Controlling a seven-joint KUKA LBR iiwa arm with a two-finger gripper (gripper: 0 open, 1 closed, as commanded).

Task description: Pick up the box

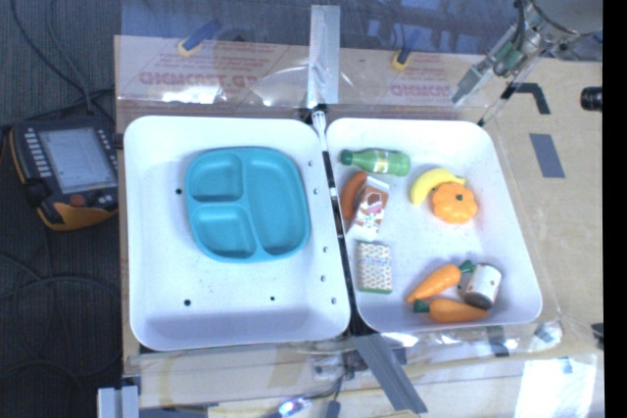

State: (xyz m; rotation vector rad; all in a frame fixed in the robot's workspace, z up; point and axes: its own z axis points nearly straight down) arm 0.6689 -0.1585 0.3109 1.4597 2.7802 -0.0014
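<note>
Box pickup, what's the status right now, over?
Gripper up beyond the right bin's far corner, nothing between its fingers. Box flat by the divider, untouched. Carton close behind it.

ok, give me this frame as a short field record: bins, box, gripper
left bin: blue plate
right bin: box, carton, green bottle, banana, orange, two carrots, can
box: lying flat near the divider, untouched
gripper: above the right bin's far edge, holding nothing
</note>
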